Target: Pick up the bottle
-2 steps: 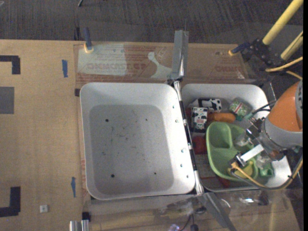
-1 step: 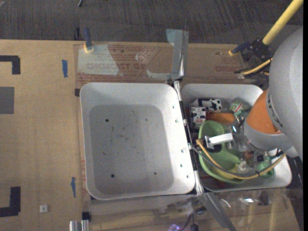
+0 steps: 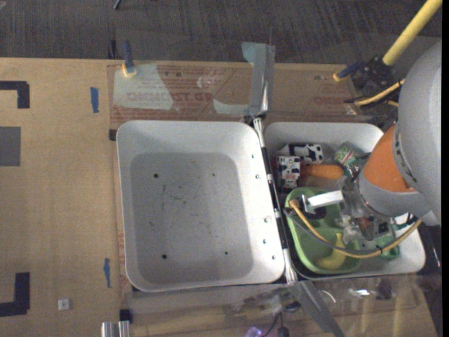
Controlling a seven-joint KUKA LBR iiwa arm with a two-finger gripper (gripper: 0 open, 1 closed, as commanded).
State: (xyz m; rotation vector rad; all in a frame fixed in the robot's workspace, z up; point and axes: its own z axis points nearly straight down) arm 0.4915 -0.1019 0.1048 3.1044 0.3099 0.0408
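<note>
Bottle [image 3: 349, 153] lay at the right bin's [image 3: 414, 258] far side, just beyond your end effector [image 3: 351, 225]; its grip state you couldn't tell.

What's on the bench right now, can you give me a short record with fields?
left bin: white, shallow, specks on its floor
right bin: white, crowded with items
items in right bin: green bowl, black-and-white cow-patterned toy, orange item, yellow item
arm: reaching in over the right bin
claw: low over the green bowl, grip state unclear
bottle: cannot be identified
</note>
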